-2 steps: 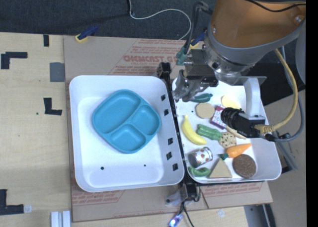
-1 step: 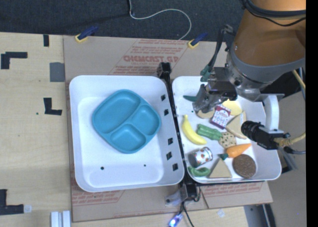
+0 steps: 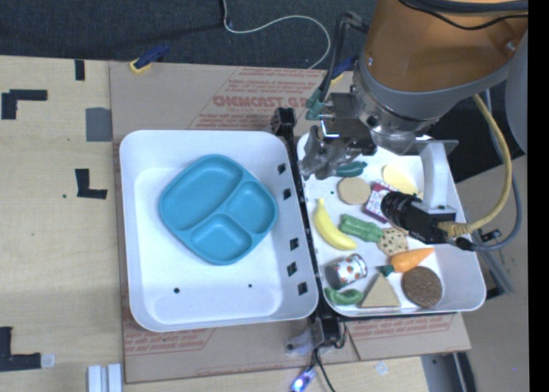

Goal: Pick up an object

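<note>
gripper (image 3: pixel 330 157) over right bin's (image 3: pixel 467 283) upper-left corner, finger state cannot be told | curved yellow banana (image 3: pixel 328 226) just below it | flat round brown cookie (image 3: pixel 352 190) beside it | glossy blue three-compartment plate (image 3: pixel 219 208) left, in left bin (image 3: pixel 141 210)

You have a wooden bench (image 3: pixel 51 236) with black tape marks, topped by a cardboard sheet (image 3: pixel 214 99). On the cardboard sit two white bins side by side: the left bin (image 3: pixel 146 296) and the right bin (image 3: pixel 467 283). A white cable (image 3: pixel 257 26) trails across the bench's far edge.
</note>
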Available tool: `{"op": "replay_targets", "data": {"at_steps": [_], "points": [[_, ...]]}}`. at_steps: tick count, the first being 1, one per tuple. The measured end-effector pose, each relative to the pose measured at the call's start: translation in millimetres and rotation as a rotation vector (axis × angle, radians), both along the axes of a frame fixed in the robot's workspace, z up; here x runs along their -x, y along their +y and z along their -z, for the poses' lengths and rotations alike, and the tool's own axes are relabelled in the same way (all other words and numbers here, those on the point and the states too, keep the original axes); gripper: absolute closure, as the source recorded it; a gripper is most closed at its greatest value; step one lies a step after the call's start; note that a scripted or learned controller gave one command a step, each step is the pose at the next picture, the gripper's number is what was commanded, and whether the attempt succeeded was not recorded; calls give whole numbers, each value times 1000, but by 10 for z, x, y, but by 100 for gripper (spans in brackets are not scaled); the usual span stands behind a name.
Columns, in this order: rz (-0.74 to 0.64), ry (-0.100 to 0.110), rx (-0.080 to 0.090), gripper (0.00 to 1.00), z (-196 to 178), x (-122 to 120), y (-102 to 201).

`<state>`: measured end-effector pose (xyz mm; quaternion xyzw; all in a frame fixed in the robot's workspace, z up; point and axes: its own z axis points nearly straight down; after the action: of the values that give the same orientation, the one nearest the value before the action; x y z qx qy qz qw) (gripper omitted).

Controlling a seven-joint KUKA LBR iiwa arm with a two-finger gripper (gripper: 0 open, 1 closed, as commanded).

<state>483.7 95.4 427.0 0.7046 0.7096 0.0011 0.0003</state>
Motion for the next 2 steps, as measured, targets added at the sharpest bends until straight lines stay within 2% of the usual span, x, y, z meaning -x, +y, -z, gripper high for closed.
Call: {"op": "replay_targets", "data": {"at_steps": [1,2], "points": [[9,14,4,100,993,14,-242],[2,-15,-3,100,-599,-7,-16]]}}
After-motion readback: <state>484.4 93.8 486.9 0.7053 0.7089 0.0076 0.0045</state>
